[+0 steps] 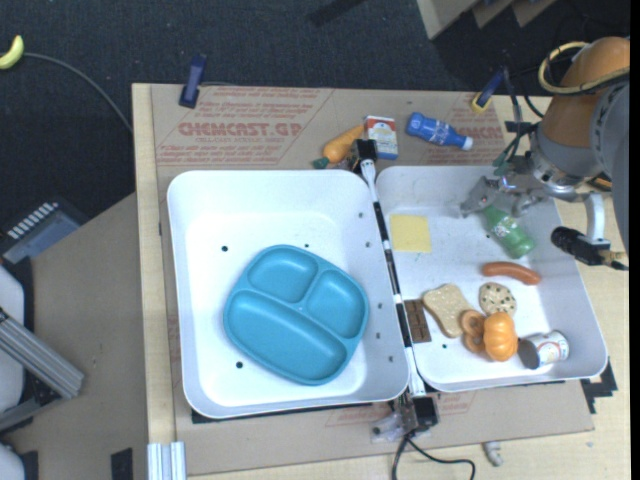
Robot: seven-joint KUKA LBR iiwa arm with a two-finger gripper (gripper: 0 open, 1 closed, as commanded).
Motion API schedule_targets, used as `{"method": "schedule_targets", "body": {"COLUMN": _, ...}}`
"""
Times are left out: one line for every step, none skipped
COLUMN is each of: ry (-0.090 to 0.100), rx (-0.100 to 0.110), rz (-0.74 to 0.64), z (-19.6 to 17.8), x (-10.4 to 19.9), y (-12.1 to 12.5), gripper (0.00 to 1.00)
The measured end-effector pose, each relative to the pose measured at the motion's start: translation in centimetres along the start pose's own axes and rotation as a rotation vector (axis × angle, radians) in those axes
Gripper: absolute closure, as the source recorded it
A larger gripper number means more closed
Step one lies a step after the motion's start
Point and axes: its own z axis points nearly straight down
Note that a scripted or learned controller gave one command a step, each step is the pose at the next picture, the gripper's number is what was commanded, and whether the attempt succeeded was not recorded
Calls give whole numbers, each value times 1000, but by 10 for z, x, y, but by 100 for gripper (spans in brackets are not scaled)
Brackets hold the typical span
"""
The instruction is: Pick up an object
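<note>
Here, gripper (497,200) low in right bin (575,298), touching green bottle (512,234); cannot tell fingers' state. Nearby: sausage (511,272), cheese slice (410,234).

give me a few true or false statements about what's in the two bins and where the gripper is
1. The blue divided plastic plate lies in the left bin. True.
2. The flat yellow cheese slice lies on the blue plate. False: it lies in the right bin, near the divider.
3. The gripper is over the right bin, by the green bottle. True.
4. The orange-red sausage lies outside both bins. False: it is in the right bin.
5. A blue-and-white bottle lies on the bench beyond the bins. True.
</note>
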Motion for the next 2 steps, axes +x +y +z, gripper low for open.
{"method": "schedule_targets", "body": {"ry": -3, "rx": -4, "rz": -1, "z": -11, "x": 0, "y": 1, "gripper": 100}}
{"method": "schedule_targets", "body": {"ry": 0, "rx": -2, "rz": 0, "z": -52, "x": 47, "y": -34, "gripper": 100}}
